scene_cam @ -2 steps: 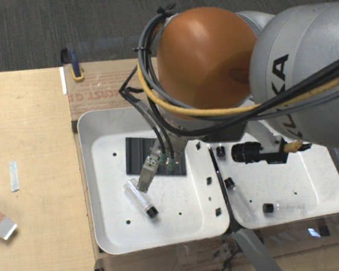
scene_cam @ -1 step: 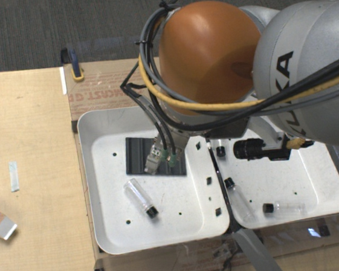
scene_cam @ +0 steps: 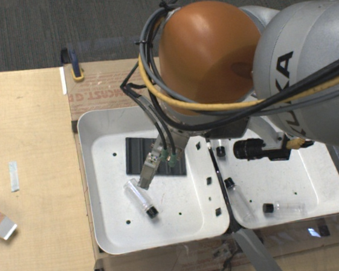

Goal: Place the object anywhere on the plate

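While the clear vial (scene_cam: 139,198) lies on its side on the floor of the left bin (scene_cam: 107,230), black cap toward the near rim, my hand (scene_cam: 147,172) hangs just beside its far end; whether the hand is apart or together I cannot tell. Beyond it, the black ribbed plate (scene_cam: 139,156) lies flat, partly under my wrist. Risk, as I judge it: the vial is round and smooth, so an off-centre grasp may roll it aside, leaving nothing to carry to the plate.
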### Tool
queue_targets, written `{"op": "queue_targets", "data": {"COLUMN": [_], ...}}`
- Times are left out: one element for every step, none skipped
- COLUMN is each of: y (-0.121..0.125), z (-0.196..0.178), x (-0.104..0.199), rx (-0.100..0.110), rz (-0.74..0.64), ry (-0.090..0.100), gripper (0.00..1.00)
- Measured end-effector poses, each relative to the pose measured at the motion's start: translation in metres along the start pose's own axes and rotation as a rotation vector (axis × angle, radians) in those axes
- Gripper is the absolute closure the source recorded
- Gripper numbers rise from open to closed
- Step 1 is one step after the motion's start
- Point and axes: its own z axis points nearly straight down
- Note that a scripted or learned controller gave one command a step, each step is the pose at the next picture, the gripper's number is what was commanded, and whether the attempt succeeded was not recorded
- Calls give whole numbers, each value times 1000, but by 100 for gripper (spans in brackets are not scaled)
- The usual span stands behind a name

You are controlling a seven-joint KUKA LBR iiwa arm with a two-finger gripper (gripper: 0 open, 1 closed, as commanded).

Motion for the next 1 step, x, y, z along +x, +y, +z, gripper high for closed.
{"op": "queue_targets", "data": {"y": [0], "z": [-9], "x": [-2], "rx": [0], "rz": [3], "ry": [-1], "gripper": [100]}}
